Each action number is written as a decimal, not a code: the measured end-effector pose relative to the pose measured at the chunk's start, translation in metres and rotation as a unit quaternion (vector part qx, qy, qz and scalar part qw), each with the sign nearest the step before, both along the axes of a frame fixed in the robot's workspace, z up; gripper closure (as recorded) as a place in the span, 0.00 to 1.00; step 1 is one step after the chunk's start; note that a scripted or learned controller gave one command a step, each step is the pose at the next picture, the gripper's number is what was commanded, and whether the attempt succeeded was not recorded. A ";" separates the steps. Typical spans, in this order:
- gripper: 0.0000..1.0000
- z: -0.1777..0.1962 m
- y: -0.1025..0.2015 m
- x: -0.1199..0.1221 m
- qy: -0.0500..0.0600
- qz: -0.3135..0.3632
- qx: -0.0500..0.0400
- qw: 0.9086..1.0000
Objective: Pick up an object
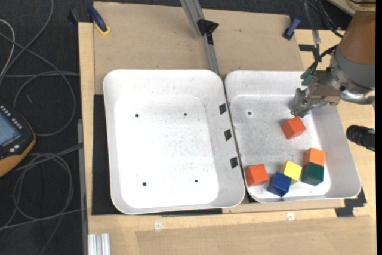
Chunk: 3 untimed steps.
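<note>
My gripper (300, 104) hangs over the upper middle of the right bin (262, 92), reaching in from the right. Just below it, towards the front, a red-orange cube (293, 127) lies tilted on the bin floor; whether the gripper touches it I cannot tell. Along the bin's front edge sit an orange cube (257, 174), a blue cube (279, 183), a yellow cube (292, 170), a green cube (312, 174) and a second orange cube (314, 156) just behind the green one.
The left bin (164, 140) adjoins the right one, with black clips (227, 134) along the shared rim. A slanted metal bar (191, 3) crosses the back of the bench. Blue clamps (99, 20) sit at the board's far corners. Cables lie on the floor at left.
</note>
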<state>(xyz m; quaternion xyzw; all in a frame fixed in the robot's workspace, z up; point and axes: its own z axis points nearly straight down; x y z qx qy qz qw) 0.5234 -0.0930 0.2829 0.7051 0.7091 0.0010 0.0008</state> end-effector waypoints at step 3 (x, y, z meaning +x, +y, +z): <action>1.00 -0.045 0.150 0.045 0.002 0.000 0.001 1.000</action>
